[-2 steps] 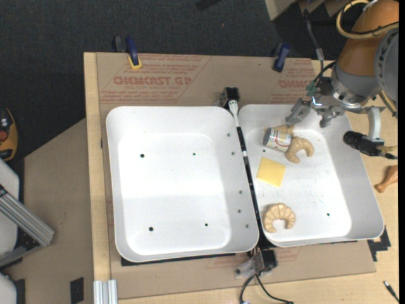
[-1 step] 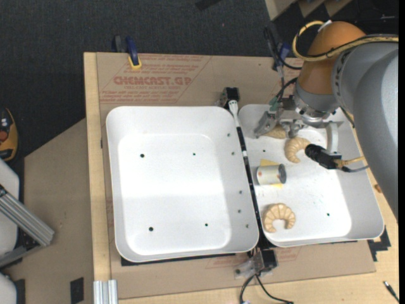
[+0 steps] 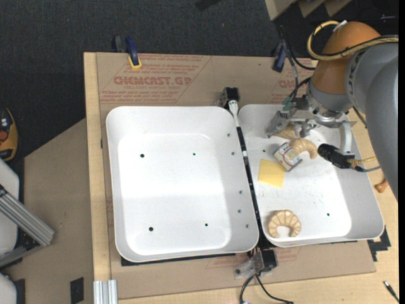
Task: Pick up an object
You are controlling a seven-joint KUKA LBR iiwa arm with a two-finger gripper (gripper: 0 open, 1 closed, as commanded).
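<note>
Croissants and a yellow block sit in the right bin (image 3: pixel 354 220), on the right side of the frame. We see one croissant (image 3: pixel 284 223) near the bin's lower edge, the yellow block (image 3: pixel 273 173) in the middle, and another croissant (image 3: pixel 302 146) higher up with a small silver thing (image 3: pixel 288 155) touching it. The gripper (image 3: pixel 296 126) hangs low at the top of this bin, just above that upper croissant. We cannot tell how wide its fingers are. The left bin (image 3: pixel 174 179) fills the middle of the frame.
</note>
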